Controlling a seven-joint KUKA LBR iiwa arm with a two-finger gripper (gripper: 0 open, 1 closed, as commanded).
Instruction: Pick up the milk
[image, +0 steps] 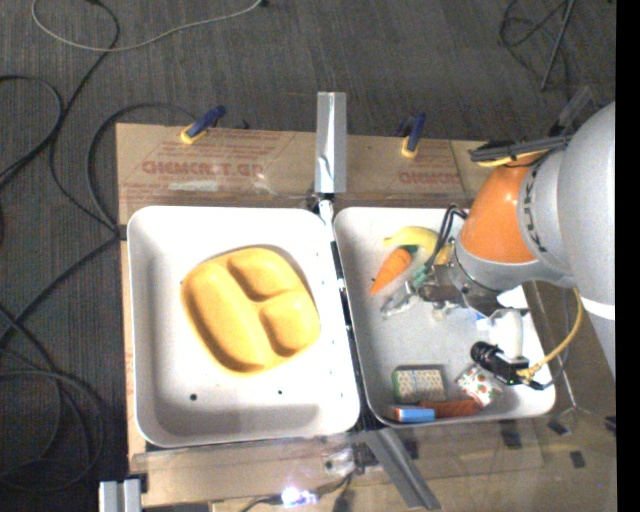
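Two white bins sit side by side on the bench. Nearest, along the front wall of the right bin (372, 395), lie a red marker-like stick (440, 409), a small patterned box (418, 381) and a strawberry-print packet (477, 384). Further back, the milk (505, 328), a small white carton, stands near the right wall, partly under the arm. The gripper (408, 296) hangs low over the middle of that bin, fingers apart with nothing between them, just below the carrot (391, 270) and banana (412, 239). A yellow divided plate (250, 308) fills the left bin (150, 400).
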